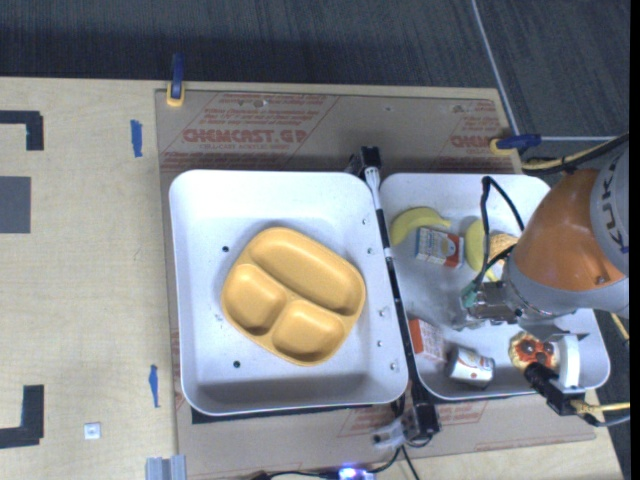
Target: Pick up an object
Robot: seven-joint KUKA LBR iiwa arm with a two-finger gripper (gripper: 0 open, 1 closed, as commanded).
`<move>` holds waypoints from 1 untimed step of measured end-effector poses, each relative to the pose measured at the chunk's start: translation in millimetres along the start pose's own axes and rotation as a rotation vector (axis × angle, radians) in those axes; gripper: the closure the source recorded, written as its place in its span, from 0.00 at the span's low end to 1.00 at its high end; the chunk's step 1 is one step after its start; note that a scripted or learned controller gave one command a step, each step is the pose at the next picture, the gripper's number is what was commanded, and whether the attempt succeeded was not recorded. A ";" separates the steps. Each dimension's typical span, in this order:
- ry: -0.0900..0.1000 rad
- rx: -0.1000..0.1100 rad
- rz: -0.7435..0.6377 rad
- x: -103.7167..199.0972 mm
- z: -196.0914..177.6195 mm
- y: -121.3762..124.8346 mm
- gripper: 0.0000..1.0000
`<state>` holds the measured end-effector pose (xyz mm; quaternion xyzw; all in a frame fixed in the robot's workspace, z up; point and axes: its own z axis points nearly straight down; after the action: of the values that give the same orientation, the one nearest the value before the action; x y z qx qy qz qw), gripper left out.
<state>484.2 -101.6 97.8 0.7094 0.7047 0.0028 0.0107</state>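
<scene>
Gripper (482, 304): low over the middle of the right bin (440, 386); how wide it stands and whether it has hold of anything cannot be made out, the orange-banded wrist covering it from above.
Right bin contents: yellow item (410, 224) and small carton (433, 243) at the far side; second yellow item (474, 245), partly hidden by a black cable; red-and-white packet (425, 340) and pale canister (470, 366) near the front; orange item (529, 350), blurred.
Left bin (200, 268): yellow moulded tray (292, 293).

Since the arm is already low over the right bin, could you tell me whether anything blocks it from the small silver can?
Nothing visible does: the small silver can lies exposed just below the arm's wrist.
</scene>
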 end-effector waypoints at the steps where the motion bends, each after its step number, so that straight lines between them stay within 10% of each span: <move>1: -0.006 -0.002 0.003 -3.2 -1.0 0.0 0.00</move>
<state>484.1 -104.7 98.8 0.7103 0.7038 0.0015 0.0133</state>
